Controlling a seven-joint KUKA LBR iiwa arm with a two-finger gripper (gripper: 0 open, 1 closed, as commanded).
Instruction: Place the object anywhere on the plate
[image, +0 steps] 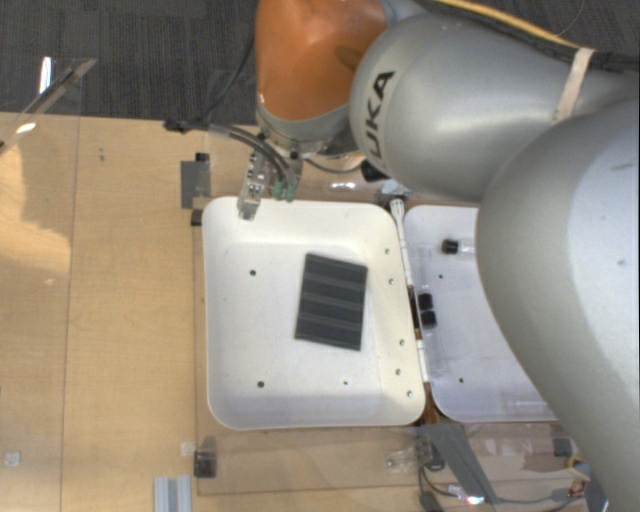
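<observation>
I see dark ribbed rectangular slab (332, 301) flat in left bin (230, 390); looks stiff, light; I'd pinch long edges. Gripper (262, 190) at bin's far-left corner, grip state unclear.

- Grey arm (520, 150) sweeps in from the right, its orange band (300, 55) high above the left bin's far edge.
- The hand (262, 190) hangs over that bin's far-left corner.

Readable only: the dark letters "UKA", tail end of the maker's name, running slantwise up the grey arm (450, 110) casing just beside the orange band (305, 55). First letter cut off by the casing's curve. No other legible text, numbers or signs anywhere.
</observation>
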